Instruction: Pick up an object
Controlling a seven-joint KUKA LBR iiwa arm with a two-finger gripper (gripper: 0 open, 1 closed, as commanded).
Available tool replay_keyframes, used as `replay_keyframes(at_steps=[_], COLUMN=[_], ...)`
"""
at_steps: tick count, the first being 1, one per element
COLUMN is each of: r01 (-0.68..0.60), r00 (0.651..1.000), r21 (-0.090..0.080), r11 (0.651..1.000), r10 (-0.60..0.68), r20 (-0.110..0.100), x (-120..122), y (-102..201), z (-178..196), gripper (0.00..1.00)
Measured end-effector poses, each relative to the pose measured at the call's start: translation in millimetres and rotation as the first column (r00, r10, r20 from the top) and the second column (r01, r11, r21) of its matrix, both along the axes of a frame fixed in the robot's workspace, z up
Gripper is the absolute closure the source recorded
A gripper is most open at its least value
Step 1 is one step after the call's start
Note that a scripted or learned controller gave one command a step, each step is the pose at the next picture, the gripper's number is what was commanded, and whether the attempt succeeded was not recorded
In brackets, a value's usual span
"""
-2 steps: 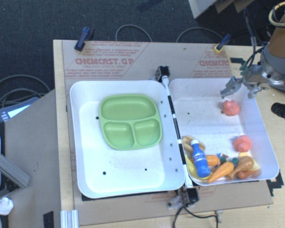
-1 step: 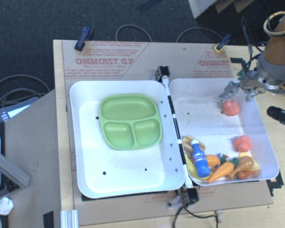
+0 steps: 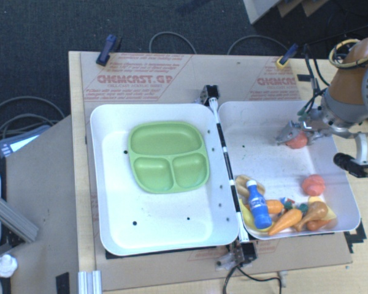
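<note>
My gripper (image 3: 296, 133) is low in the far part of the right bin (image 3: 264, 118), at the end of the grey arm with the orange band (image 3: 356, 52). Right under it lies a small red object (image 3: 298, 143), partly covered by the gripper. At the bin's near end is a pile: a blue bottle with a white cap (image 3: 257, 204), an orange carrot (image 3: 284, 221), a yellow banana (image 3: 248, 216) and a brownish pear (image 3: 316, 212). A pink-red ball (image 3: 314, 184) lies apart, just beyond the pile on its right.
The left bin (image 3: 110, 182) holds a green three-compartment plate (image 3: 169, 156). A black clamp (image 3: 210, 93) joins the bins at the far side. Blue (image 3: 107, 49) and yellow-blue (image 3: 286, 56) clips sit on the cardboard behind. Cables lie around the bench.
</note>
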State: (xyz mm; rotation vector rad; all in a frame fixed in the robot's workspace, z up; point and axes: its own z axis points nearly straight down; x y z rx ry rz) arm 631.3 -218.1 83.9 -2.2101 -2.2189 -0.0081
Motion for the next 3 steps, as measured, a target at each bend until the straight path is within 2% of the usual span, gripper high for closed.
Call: replay_keyframes(at_steps=[1,2,3], r01=[0.002,0.003,0.003], r00=[1.0,1.0,1.0], r21=[-0.01,-0.01,-0.01], r11=[1.0,1.0,1.0], r10=[-0.002,-0.003,-0.003], r20=[0.004,0.004,0.005], x=[0.1,1.8,-4.9], y=[-4.3,68.0,135.8], z=[11.5,1.6,101.5], gripper=[1.0,1.0,1.0])
